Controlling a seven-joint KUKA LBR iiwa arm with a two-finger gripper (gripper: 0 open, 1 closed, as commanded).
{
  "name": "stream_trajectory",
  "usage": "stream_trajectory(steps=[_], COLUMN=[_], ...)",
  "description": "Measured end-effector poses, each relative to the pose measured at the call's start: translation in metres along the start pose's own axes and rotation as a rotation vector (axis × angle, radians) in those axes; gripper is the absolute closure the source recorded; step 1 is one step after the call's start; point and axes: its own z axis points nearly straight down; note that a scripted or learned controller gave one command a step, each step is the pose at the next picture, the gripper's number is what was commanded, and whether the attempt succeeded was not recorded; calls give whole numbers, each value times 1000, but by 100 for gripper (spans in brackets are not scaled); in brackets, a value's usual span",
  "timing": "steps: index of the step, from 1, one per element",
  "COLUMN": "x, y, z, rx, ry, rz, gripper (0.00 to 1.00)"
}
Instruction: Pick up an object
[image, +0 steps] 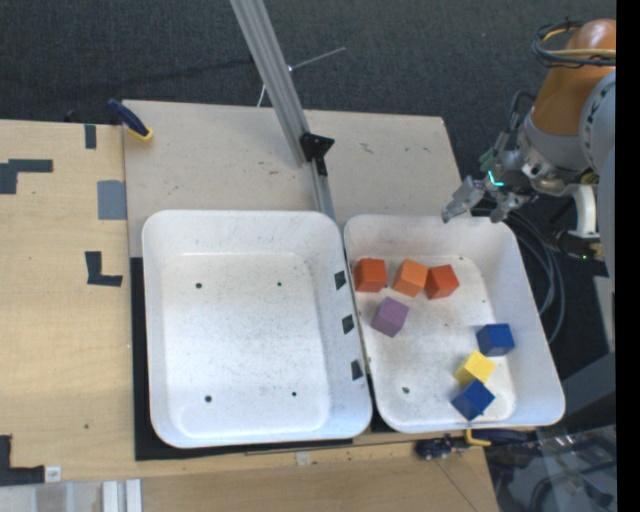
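Starting nearest the camera: a dark blue cube (473, 399) sits at the front of the right bin (533, 300), the cube farthest from the gripper (468, 207). A yellow cube (479, 367) touches it on the side toward the gripper. A second blue cube (495, 339) is next, just beside the yellow one and a bit closer to the gripper. A purple cube (390, 316) lies mid-bin, off to the gripper's left-front, apart from the blue ones.

Farther back is a row of three: a red-orange cube (371, 274), an orange cube (410, 277) and a red cube (441, 281). The orange and red ones touch. The red cube is the one closest to the gripper, just in front of it and lower in the bin.

The left bin (150, 240) is well off to the gripper's side.

The gripper hangs at the back rim of the right bin, near its far corner, over the edge and not over any cube. Cannot tell if it is open or closed, as it is too small and dark here. Nothing visible in it.

Progress: early, by my read. All seven cubes rest on the bin floor and none is lifted or gripped. Left to do: move in over a cube, descend, close, lift. The red cube looks like the shortest reach, though its contact with the orange one may crowd the grasp.
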Motion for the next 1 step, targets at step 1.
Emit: stream_trajectory(steps=[1], x=[0], y=[1], z=[-4], rx=[-5], ry=[-4], rz=[-1], gripper=[0])
